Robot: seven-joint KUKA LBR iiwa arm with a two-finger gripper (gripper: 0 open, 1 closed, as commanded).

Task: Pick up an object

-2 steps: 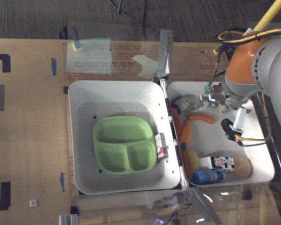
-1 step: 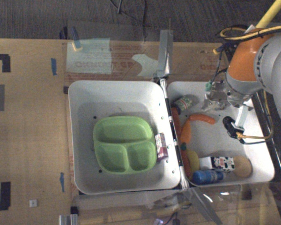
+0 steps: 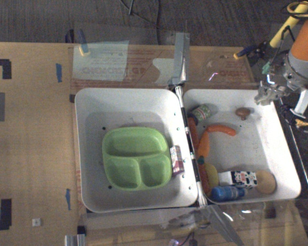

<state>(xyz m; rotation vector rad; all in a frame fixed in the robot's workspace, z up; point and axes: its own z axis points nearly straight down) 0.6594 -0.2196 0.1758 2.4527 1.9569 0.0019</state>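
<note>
At the upper right of the worktop (image 3: 31, 137), the end effector (image 3: 269, 92) hangs just over the far right corner of the right bin (image 3: 285, 152), and I cannot tell whether it is apart or together, because it is small and blurred there; nothing is seen in it. It seems to wait at the edge so that the camera has a free look at the things before a choice is made. The task names no special object, so any thing in the right bin may serve. Most of them lie along the left wall and the near wall, probably because they slid or were dropped there: a small can (image 3: 201, 112) near the top, an orange sausage (image 3: 222, 129) bent in a curve, a carrot (image 3: 203, 146) under it, a yellow fruit (image 3: 211, 174), a milk carton (image 3: 238, 178) with black spots, a blue bottle (image 3: 228, 193) lying flat, and a tan egg-shaped thing (image 3: 266, 182). A small brown nut-like thing (image 3: 243, 113) lies alone, nearest to the end effector, and I judge it the easiest to reach, though it is little. The left bin (image 3: 87, 137) carries a green tray (image 3: 136, 158) with three parts and a small packet (image 3: 176, 160) just beside it.
</note>
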